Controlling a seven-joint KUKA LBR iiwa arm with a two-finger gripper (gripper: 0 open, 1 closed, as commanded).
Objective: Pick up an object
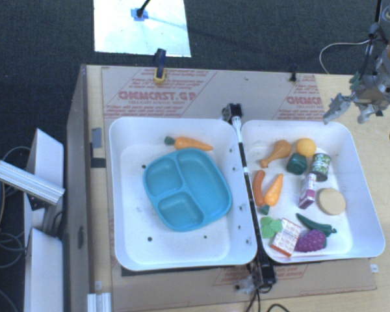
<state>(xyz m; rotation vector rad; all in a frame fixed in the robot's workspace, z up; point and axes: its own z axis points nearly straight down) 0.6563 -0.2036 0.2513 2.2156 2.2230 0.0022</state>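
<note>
Camera view: gripper [350, 109] hangs over far right of surface [182, 93], just beyond right bin [367, 174], fingers spread, nothing between them. Right bin holds toy food: drumstick [277, 152], lemon [305, 147], can [321, 166], grapes [311, 240]. Left bin [127, 174]: blue tray [185, 188], carrot [192, 143] at far side.
</note>
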